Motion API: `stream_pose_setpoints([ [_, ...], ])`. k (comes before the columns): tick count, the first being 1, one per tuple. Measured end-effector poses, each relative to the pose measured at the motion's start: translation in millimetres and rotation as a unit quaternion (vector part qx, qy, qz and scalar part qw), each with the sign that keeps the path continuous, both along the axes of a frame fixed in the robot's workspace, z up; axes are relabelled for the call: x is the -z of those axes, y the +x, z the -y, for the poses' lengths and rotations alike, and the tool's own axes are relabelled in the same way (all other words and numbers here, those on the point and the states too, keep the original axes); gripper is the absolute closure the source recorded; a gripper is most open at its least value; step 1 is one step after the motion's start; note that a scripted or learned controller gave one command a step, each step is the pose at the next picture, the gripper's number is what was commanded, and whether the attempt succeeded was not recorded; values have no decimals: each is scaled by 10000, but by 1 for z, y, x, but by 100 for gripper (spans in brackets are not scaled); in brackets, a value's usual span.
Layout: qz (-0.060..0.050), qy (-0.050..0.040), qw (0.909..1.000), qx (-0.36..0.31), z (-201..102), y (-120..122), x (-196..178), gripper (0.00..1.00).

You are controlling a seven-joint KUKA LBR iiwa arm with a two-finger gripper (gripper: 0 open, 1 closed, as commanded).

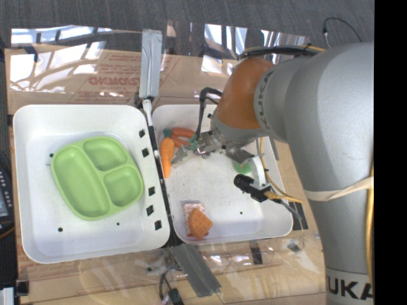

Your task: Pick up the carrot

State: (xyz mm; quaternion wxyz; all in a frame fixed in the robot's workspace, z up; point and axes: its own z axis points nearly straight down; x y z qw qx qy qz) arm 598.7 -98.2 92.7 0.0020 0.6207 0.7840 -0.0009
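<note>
Two white bins sit side by side on the bench, and the carrot (166, 157) lies in the right bin (219, 218), close against its left wall. Its long axis runs roughly up and down the picture, the thick end toward the far side of the bin with a bit of green at the top, the thin end pointing toward the near side. A second orange piece (182, 133) lies just beyond it, partly covered by the arm. The gripper (191, 149) hangs just right of the carrot's upper half; whether its fingers are spread or closed I cannot tell, since the wrist and cables crowd them.

The left bin (38, 227) holds a green divided plate (97, 177) with three sections. Nearer the front of the right bin lies an orange waffle-patterned wedge (198, 222) on a clear wrapper. A small green thing (243, 168) peeks out under the arm; what it is cannot be made out. The bench top is brown cardboard with grey tape strips, on a dark carpeted floor.

The grey arm (324, 126) with its orange band (241, 97) covers much of the right bin's far right side and is cut off at the right.
</note>
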Motion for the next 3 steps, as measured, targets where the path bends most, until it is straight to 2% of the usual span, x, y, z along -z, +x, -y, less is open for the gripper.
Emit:
stream_pose_setpoints([
  [1,-65,-10,9926,-1209,8,42,1,0],
  [2,2,1,9277,-3734,-45,59,-101,0],
  [3,-39,19,9266,-3760,-5,-12,-47,0],
])
